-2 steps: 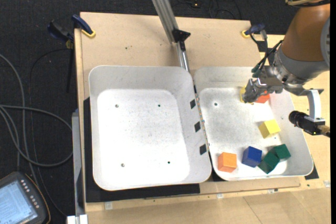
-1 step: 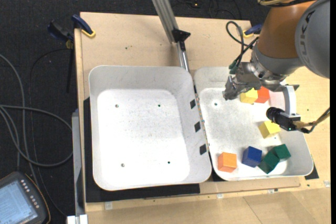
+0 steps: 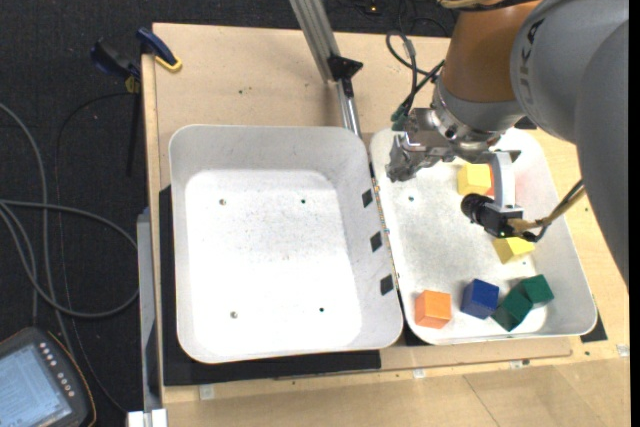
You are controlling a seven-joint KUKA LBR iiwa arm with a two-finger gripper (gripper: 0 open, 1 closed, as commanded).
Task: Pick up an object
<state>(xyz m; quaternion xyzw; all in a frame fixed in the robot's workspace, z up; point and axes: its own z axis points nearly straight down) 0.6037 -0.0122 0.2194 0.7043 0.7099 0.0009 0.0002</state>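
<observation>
I see the blocks lying in the right bin (image 3: 560,255): an orange block (image 3: 433,308), a blue block (image 3: 480,298) and a green block (image 3: 524,300) along its near edge, a yellow block (image 3: 475,179) farther back. My hand (image 3: 403,161) hangs over that bin's far left corner, apart from them; I cannot tell its grip. The left bin (image 3: 190,215) sits beside it on the counter (image 3: 240,80).

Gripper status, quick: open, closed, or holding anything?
Gripper: over the right bin, near its upper left corner; open or closed cannot be told, and no block is seen in it.
</observation>
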